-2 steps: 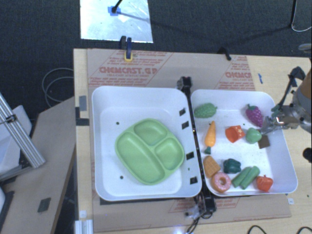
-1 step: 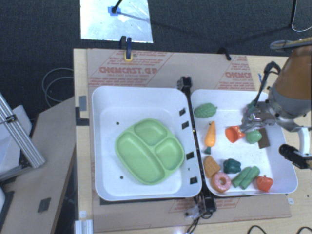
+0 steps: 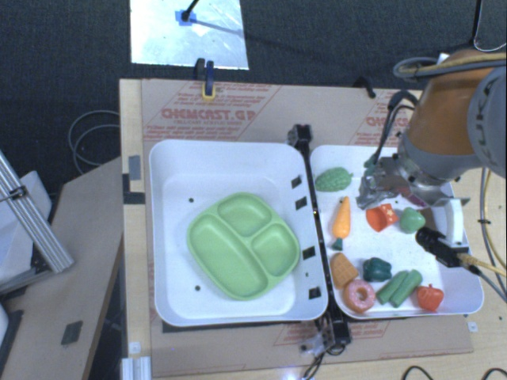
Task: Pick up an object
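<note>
The right bin (image 3: 469, 295) holds several toy foods. Among them are a leafy green piece (image 3: 333, 179), an orange carrot (image 3: 341, 217), a red pepper piece (image 3: 381, 216) and a round green piece (image 3: 411, 220). Nearer the front lie a dark green pepper (image 3: 377, 269), an orange-brown piece (image 3: 343, 269), a pink donut (image 3: 360, 295), green pods (image 3: 400, 286) and a red tomato (image 3: 429, 297). My gripper (image 3: 372, 191) hangs low over the bin's back half, just above and left of the red pepper piece, between it and the leafy piece. Nothing shows in its grasp.
The left bin (image 3: 170, 212) holds a light green divided plate (image 3: 242, 245). A black divider (image 3: 313, 220) with clips runs between the bins. The arm's wrist and cables (image 3: 444, 133) cover the right bin's back right corner.
</note>
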